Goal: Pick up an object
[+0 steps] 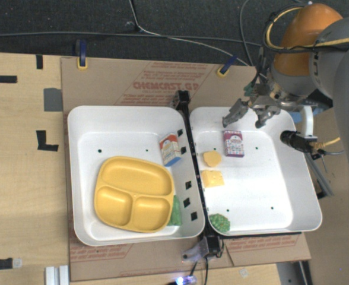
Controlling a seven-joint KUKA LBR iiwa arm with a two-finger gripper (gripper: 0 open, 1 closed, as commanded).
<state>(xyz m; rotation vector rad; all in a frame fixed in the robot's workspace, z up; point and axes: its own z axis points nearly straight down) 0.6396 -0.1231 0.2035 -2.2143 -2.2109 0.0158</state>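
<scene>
Green toy (219,221) far below gripper (247,116). Fingers spread wide, holding nothing. Just beneath: small purple carton (233,143), lying flat; probably light, stiff, slightly crushable; best pinched across narrow sides.

Two white bins (79,123), one yellow tray (133,193), two cartons (170,149), two yellow pieces (212,178)

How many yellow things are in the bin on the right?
2. A small round yellow piece lies near the right white bin's left wall, and a flat square yellow piece lies just below it. None looks hidden.
</scene>
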